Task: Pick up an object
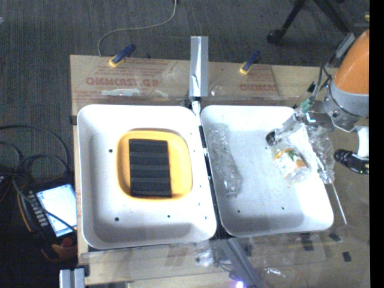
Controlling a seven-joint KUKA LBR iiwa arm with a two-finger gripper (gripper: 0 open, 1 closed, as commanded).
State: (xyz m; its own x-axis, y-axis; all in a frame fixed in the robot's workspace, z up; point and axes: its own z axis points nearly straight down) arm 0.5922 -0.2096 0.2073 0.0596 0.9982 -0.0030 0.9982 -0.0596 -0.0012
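Jaws [277, 135] in right bin [252, 215], beside crumpled clear bag [295, 158]

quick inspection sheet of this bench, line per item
surface: left bin and right bin side by side on a board.
job's things: yellow tray with black insert in left bin; clear plastic bottle and clear bag with orange contents in right bin.
clutter: nothing seen.
grippers: gripper low over the bag's upper left.
cables: black cables on the floor, left.
surroundings: two clamps on the board; chair base behind.
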